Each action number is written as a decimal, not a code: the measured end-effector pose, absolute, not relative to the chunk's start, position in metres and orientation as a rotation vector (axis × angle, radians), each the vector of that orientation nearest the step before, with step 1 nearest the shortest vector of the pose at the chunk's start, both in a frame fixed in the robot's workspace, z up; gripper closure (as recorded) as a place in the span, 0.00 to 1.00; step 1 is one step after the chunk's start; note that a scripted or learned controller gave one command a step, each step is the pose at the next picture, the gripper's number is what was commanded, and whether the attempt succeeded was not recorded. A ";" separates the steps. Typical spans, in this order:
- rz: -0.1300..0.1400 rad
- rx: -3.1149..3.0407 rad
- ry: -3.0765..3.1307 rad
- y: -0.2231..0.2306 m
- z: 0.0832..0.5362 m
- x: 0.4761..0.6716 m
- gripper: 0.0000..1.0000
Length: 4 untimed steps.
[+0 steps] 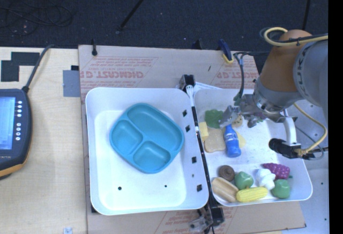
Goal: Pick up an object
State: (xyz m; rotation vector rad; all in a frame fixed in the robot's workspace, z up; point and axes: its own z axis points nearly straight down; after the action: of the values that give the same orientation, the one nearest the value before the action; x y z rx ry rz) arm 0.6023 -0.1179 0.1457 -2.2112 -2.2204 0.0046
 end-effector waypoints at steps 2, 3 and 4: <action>-0.003 -2.226 -2.220 -0.100 0.099 0.595 1.00; -0.002 -2.213 -2.226 -0.035 0.189 0.559 1.00; 0.007 -2.217 -2.218 -0.038 0.185 0.558 0.00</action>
State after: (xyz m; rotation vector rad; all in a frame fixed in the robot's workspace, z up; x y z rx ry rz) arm 0.5580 -0.0382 0.1846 -2.2166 -2.2185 0.0073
